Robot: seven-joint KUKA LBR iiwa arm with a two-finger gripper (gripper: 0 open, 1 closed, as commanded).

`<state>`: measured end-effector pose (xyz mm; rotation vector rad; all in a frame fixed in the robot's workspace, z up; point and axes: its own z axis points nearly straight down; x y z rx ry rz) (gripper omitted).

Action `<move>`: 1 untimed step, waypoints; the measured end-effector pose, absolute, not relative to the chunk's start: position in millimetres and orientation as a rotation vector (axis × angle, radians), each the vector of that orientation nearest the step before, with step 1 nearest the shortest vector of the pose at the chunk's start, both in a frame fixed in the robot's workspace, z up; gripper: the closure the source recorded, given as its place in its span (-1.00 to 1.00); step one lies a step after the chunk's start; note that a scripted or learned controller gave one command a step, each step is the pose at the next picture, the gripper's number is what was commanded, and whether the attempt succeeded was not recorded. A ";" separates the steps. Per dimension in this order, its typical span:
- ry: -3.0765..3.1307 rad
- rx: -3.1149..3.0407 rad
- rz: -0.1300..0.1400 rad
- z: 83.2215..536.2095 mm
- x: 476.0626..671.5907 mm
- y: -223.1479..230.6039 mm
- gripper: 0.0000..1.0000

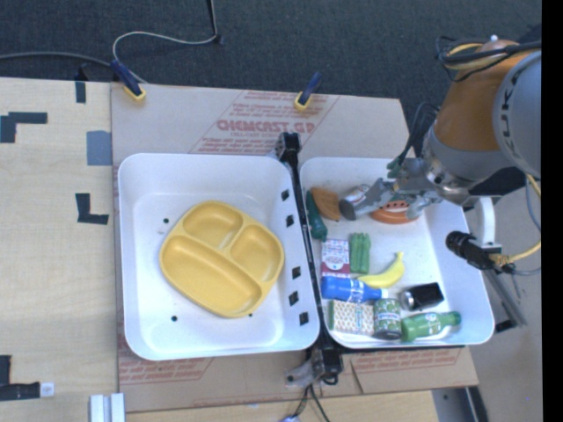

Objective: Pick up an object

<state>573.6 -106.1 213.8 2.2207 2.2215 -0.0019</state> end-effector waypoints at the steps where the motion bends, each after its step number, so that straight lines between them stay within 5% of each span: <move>1: 2.220 2.221 -0.001 88.3 601.9 -148.2 -1.00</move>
